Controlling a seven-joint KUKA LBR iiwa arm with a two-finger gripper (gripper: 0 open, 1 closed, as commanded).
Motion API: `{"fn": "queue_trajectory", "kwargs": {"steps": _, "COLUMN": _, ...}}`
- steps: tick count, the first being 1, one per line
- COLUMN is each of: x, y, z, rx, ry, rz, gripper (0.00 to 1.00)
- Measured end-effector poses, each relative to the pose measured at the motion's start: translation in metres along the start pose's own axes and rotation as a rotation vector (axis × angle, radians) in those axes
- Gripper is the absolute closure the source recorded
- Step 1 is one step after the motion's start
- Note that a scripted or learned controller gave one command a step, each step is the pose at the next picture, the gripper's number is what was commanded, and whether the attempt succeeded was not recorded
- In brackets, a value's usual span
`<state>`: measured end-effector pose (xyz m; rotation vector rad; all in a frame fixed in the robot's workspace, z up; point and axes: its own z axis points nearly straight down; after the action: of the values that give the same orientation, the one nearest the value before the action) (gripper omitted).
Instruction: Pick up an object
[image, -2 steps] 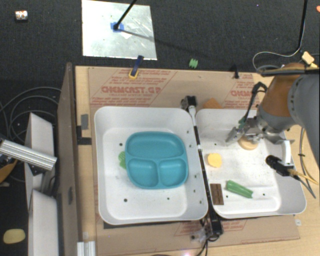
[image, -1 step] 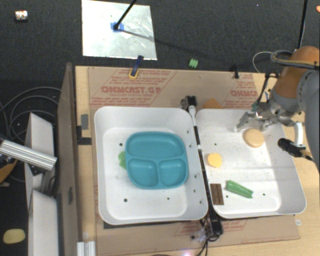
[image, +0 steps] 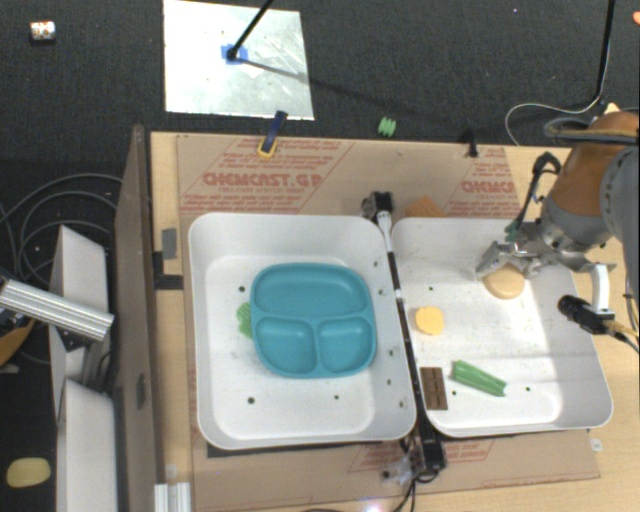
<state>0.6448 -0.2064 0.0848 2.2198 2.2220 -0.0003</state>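
tan rounded object (image: 505, 284) lying in the upper part of the right bin (image: 560, 400), directly under the gripper (image: 508, 259), touching or nearly so; cannot tell whether the claw is spread or closed on it. grey arm (image: 590, 200) reaching in from the right edge. elsewhere in the right bin: yellow disc (image: 429, 320) near the left wall, green piece (image: 478, 378) lower down, small brown block (image: 433, 388) at the lower left corner. in the left bin (image: 215, 400): teal divided tray (image: 312, 318) with three compartments, green item (image: 243, 318) peeking out at its left edge.
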Motion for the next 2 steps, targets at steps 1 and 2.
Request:
{"fn": "queue_trajectory", "kwargs": {"steps": 1, "x": 0.000, "y": 0.003, "z": -0.013, "rx": -0.008, "ry": -0.002, "rz": -0.004, "gripper": 1.00}}
{"fn": "queue_trajectory", "kwargs": {"steps": 2, "x": 0.047, "y": -0.032, "z": -0.002, "rx": -0.005, "ry": -0.001, "rz": -0.005, "gripper": 1.00}}
